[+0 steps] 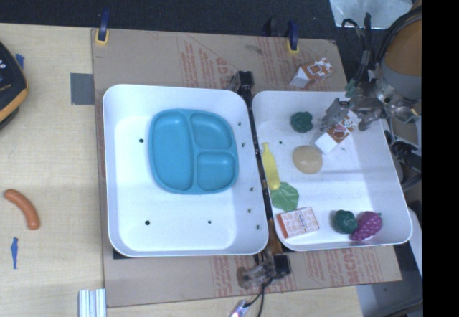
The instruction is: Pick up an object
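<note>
Camera view, from above at a slant. Faint red print repeated across the brown cardboard sheet (215,57) under the bins, too small to read. Same for the red-and-white packet (297,222) at the right bin's near edge: lettering there, illegible.

Reaching in from the right, grey arm (401,57) with its orange band up by the frame's edge, wrist angled down over the far side of the right bin (391,172). Claw (343,116) spread, metal fingers splayed low over a small white-and-red carton (336,134), close above it; nothing seen pinched between them.

Inside the right bin, glossy white plastic with rounded corners: dark green lumpy piece (302,121) just left of the claw, pale beige rounded lump (308,159) just below the carton, slim yellow piece (270,167) along the left wall, green leaf shape (285,196) touching its lower end. Near right corner: second dark green lump (344,220) beside a bumpy purple grape cluster (367,224), the two touching.

Left bin (122,165): smooth blue divided plate (193,150), three compartments, lying flat.

Out on the table (43,150): orange-brown sausage shape (23,208) at left, well apart from the bins. Another small brown-and-white carton (313,73) on the cardboard behind the right bin.
</note>
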You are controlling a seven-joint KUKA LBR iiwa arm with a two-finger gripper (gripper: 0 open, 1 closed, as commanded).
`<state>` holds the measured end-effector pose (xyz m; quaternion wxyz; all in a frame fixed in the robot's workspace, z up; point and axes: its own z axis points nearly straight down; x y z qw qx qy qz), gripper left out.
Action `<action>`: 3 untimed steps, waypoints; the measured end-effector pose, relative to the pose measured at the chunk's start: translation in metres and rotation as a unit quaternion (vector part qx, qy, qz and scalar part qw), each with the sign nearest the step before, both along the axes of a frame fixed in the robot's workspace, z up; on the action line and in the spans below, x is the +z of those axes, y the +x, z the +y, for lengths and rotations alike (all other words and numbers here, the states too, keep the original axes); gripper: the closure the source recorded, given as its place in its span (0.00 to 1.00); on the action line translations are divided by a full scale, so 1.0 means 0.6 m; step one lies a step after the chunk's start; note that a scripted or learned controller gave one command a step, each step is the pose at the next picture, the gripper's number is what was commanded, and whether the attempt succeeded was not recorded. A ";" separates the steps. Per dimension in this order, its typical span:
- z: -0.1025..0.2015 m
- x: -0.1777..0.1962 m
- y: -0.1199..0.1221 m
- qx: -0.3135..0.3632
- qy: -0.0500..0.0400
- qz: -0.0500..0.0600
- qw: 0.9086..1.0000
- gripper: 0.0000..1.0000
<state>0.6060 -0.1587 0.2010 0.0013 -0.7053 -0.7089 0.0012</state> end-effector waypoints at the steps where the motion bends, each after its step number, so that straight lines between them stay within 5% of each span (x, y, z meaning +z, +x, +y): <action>1: -0.062 -0.151 0.079 0.001 -0.004 -0.010 1.000 0.00; 2: -0.056 -0.162 0.087 -0.001 -0.007 -0.010 1.000 0.00; 3: -0.060 -0.137 0.092 0.001 -0.010 -0.015 1.000 1.00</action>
